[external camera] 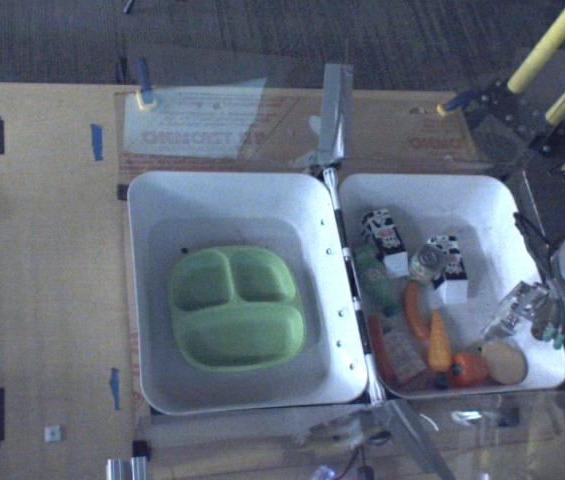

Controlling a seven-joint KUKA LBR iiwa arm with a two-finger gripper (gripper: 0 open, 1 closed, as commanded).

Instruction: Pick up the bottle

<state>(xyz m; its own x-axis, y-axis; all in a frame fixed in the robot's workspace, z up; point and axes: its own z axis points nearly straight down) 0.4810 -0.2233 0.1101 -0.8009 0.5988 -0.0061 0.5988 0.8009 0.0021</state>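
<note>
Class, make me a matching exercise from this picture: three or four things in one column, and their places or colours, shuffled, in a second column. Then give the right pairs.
Things:
1. divided plate
2. gripper
3. carrot
4. blue tape strip

Places or colours:
A. orange, in the right bin
B. on the wooden bench, left of both bins
C. green, in the left bin
D. at the right bin's right edge

Pairs: 1-C, 2-D, 3-A, 4-B
</note>
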